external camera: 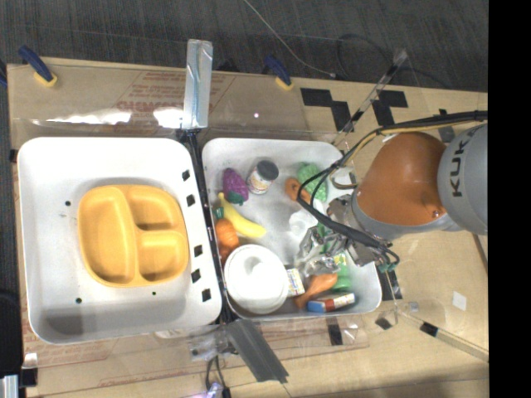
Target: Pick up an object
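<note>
glossy yellow plastic tray (133,232), smooth white bins (50,164)

Grey arm (469,181) with black "KU" lettering, broad glossy orange band (398,185) above wrist, black cables (357,235) looping beside it, metallic end effector (319,247) partly hidden below.

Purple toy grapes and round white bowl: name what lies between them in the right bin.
In the camera view, a yellow toy banana lies between the purple toy grapes and the round white bowl, beside an orange toy fruit.
</note>
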`<state>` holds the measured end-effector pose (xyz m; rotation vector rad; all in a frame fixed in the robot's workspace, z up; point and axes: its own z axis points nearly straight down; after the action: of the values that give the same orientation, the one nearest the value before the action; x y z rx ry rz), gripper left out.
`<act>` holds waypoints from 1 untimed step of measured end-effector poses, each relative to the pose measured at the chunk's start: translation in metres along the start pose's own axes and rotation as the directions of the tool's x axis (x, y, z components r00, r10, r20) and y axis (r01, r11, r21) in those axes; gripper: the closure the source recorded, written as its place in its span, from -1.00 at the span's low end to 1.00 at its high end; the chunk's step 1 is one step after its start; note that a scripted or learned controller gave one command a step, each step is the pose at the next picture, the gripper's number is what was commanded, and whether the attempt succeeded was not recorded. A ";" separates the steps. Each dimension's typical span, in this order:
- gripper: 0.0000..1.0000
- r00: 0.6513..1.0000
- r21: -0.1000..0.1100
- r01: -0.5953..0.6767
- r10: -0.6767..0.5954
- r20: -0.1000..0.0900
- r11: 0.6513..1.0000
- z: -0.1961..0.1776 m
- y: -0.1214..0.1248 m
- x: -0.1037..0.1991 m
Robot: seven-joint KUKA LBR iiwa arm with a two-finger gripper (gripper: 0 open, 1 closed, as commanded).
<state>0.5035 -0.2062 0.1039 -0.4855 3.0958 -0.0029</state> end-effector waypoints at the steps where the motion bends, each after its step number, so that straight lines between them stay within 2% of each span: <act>1: 1.00 0.904 -0.003 0.427 -0.427 -0.002 0.904 -0.025 -0.037 -0.107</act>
<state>0.6164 -0.2088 0.1302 -1.1517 2.9177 -0.0029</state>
